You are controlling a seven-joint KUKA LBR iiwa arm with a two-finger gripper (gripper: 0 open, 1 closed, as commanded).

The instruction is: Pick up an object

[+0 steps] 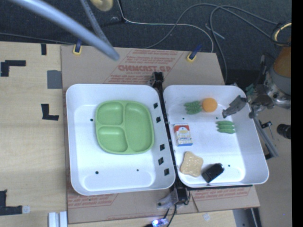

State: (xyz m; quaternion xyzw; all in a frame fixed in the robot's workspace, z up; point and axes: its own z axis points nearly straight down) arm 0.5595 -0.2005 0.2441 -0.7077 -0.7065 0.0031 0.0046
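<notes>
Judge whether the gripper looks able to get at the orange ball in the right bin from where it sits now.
Probably yes. The gripper sits at the right bin's right edge; bare bin floor lies between it and the orange ball. A green item touches the ball's far side.

Even, bright light; slight softness.

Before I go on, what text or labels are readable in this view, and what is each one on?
"CHEMCAST GP", in red, on the brown protective sheet under the bins, roughly legible above the left bin.
The smaller red lines repeated across that sheet: too blurred to read.
Small red, white and blue packet in the right bin: has printing, too small to read.
Nothing else carries readable text.
</notes>
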